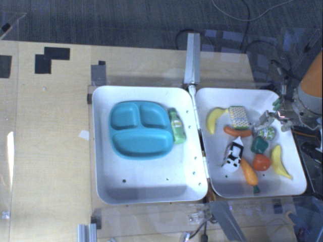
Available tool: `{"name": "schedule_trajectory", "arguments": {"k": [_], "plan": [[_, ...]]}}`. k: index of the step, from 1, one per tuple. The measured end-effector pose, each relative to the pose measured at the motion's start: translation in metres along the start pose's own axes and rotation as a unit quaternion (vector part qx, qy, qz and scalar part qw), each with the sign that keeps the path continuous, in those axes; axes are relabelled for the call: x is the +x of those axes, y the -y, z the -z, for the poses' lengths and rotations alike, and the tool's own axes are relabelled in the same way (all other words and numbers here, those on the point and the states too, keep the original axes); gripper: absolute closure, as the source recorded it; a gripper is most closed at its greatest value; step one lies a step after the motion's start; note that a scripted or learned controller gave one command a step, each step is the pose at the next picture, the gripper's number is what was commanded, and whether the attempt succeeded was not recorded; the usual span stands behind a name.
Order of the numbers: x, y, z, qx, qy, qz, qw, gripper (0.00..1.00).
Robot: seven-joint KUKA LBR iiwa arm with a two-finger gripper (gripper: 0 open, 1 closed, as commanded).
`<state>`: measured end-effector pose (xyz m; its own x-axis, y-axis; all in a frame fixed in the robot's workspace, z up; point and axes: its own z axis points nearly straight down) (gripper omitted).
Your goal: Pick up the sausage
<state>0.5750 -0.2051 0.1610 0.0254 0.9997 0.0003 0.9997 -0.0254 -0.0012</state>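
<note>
The sausage (237, 131) is a short orange-red link lying flat in the right bin (290, 188), just below a yellow-green patterned block (238, 117). My gripper (272, 120) hangs over the bin's right side. It is a little to the right of the sausage and apart from it, just above a small green-and-white can (266, 133). The sausage lies free on the bin floor.
Around the sausage lie a banana (215, 119), a black-and-white cow-patterned item (233, 157), a carrot (249, 172), a tomato (261, 162), a dark green pepper (259, 144) and a second banana (279, 161). The left bin (103, 135) holds a blue divided tray (140, 130) and a green bottle (176, 126).
</note>
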Motion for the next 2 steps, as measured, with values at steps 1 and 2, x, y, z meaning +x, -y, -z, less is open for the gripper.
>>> {"name": "schedule_trajectory", "arguments": {"k": [1, 2], "plan": [[0.043, -0.022, -0.055, -0.003, 0.001, 0.003, 1.0000, 0.00], [0.104, -0.037, -0.074, -0.005, 0.001, 0.093, 0.9956, 0.00]]}}
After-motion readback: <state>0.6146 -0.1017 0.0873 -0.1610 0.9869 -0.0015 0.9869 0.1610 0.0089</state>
